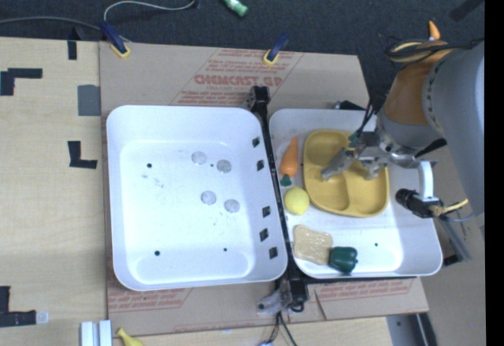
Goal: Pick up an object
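over the right bin (409, 254) the gripper (340, 165) hangs low above a yellow divided plate (354, 193), and its grey fingers (331, 171) point toward the left part of this plate. whether the fingers are apart or closed cannot be told from this slanted view, and nothing is seen between them. the plate lies in the upper middle of the bin. just beside its left edge lies an orange carrot (290, 157), below it a small yellow lemon (296, 201), and near the front wall a beige slice of bread (312, 243) touches a dark green pepper (343, 259). these look like toy foods of plastic, so they are probably light and stiff, a little slippery. the plate is wide and shallow, so a grasp on its raised rim seems the only good place. the carrot is narrow and would fit across its middle. the left bin (126, 179) carries only some grey marks.
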Robot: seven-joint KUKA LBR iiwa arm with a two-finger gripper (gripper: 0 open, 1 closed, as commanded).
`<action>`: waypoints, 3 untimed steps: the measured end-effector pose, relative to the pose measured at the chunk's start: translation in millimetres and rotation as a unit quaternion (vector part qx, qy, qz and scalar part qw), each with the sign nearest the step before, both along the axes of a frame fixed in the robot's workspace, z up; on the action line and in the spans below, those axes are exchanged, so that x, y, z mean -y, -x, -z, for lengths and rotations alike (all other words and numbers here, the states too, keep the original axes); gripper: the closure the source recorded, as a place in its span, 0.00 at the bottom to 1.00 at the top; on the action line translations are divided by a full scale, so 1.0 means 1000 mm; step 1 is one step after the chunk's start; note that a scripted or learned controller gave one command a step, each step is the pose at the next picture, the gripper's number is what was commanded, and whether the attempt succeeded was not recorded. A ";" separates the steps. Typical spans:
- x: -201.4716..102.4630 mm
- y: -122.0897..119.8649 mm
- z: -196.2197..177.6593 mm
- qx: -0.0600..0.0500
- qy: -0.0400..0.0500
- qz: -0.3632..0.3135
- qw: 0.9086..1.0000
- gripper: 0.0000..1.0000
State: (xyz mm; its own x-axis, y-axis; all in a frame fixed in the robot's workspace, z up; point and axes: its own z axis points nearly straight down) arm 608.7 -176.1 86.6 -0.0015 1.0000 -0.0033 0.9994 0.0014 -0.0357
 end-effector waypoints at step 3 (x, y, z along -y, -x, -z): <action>-0.014 -0.033 -0.004 -0.059 -0.009 -0.008 0.998 1.00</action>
State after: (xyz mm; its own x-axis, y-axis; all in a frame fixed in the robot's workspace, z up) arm 641.5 -162.3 90.5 -0.0164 0.9998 0.0151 0.9880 0.0185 -0.1533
